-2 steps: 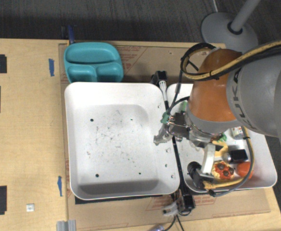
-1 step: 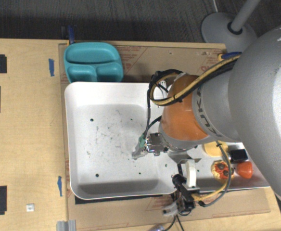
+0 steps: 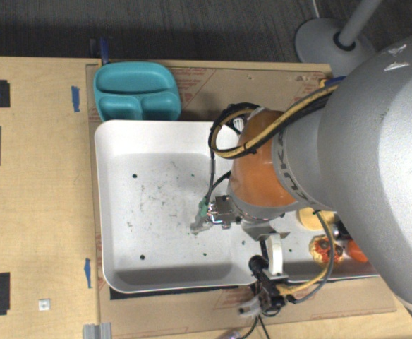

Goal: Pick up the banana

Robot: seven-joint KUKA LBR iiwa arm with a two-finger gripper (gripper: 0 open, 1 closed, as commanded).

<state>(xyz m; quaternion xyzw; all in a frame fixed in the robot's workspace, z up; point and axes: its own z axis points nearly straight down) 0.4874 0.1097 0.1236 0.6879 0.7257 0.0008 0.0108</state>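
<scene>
Banana (image 3: 309,218): a pale yellow patch just right of the arm (image 3: 276,168), mostly hidden behind it, lying in the right bin (image 3: 319,265) beside an orange item (image 3: 327,248). Judged light, soft-skinned, easily bruised, slightly slick; best taken across the middle of its curve with modest force. Left bin (image 3: 121,210): bare but for specks, arm's wrist over its right part. Teal tray (image 3: 137,90): beyond the left bin. Gripper: grasp state cannot be told.
</scene>
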